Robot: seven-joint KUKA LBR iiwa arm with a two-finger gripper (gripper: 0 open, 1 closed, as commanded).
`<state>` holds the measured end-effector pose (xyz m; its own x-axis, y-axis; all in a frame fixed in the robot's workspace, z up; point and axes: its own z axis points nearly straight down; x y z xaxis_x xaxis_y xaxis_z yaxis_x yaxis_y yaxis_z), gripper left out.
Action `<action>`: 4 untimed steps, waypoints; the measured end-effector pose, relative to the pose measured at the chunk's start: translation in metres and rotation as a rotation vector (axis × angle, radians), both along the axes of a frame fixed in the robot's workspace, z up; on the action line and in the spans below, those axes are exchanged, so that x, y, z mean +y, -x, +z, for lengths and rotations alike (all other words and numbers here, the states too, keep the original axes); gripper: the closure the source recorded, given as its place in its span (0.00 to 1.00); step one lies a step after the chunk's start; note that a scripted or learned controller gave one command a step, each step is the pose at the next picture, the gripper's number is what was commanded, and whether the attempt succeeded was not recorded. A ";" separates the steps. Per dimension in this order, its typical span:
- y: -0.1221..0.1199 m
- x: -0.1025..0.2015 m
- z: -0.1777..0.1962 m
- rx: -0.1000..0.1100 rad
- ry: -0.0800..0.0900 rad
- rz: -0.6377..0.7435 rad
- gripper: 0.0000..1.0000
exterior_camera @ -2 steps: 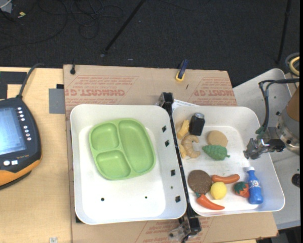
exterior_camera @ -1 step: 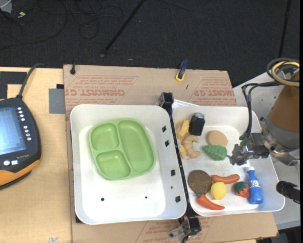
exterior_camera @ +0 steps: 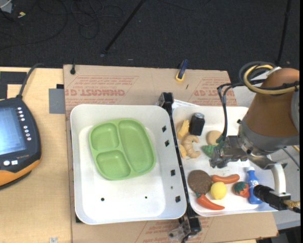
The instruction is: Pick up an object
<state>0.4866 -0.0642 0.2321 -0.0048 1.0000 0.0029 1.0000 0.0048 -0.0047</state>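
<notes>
While green three-compartment plastic tray (exterior_camera: 122, 149) sits in left white bin (exterior_camera: 85, 196), toy food fills right white bin (exterior_camera: 232, 209): yellow lemon (exterior_camera: 218, 190), red sausage (exterior_camera: 225, 178). Black gripper (exterior_camera: 220, 157) hovers mid-right; jaw spread: cannot tell. Best descend straight, target isolated item.

Red printing is carried on the cardboard sheet (exterior_camera: 141, 82) beneath the bins. It is seen upside down, once above the left bin (exterior_camera: 85, 130) and once above the right bin (exterior_camera: 232, 115). The letters cannot be read with certainty.
</notes>
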 end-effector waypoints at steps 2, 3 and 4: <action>0.000 0.045 0.003 0.000 0.002 -0.005 1.00; 0.001 0.036 -0.015 0.003 0.002 -0.006 1.00; 0.003 0.041 0.006 -0.003 0.002 -0.005 1.00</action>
